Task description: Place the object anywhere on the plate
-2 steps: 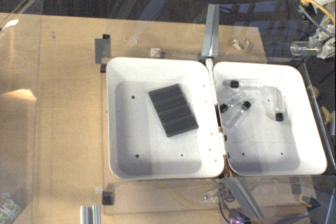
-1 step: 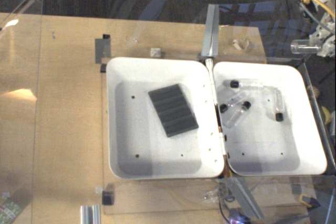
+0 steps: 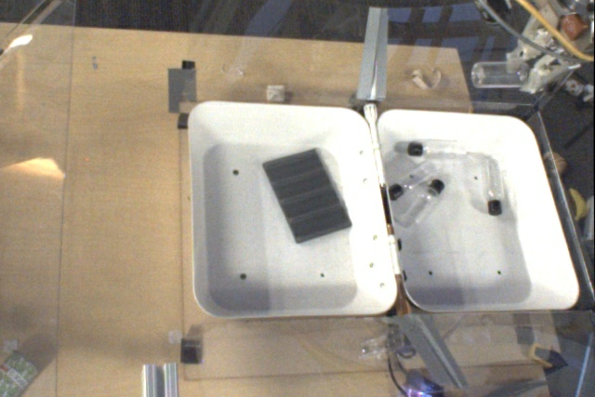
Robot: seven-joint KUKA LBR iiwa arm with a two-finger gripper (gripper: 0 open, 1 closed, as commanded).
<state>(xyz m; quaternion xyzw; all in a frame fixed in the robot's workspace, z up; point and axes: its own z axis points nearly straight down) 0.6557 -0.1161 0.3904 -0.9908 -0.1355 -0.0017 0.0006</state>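
A dark grey ribbed plate (image 3: 307,194) lies tilted in the middle of the left bin (image 3: 214,293). Several clear plastic tubes with black caps lie in the right bin (image 3: 548,284): one (image 3: 415,147) near its back left, two (image 3: 398,191) (image 3: 434,187) close together at its left, and one (image 3: 494,205) further right. My gripper (image 3: 502,74) is at the top right, raised beyond the back edge of the right bin and away from the tubes. A clear part shows at its tip, and I cannot make out what it is.
A metal post (image 3: 374,56) stands behind the seam between the bins. Small bits (image 3: 274,93) (image 3: 428,79) lie on the wooden bench behind the bins. Yellow cable (image 3: 530,0) loops off the arm's wrist at the top right.
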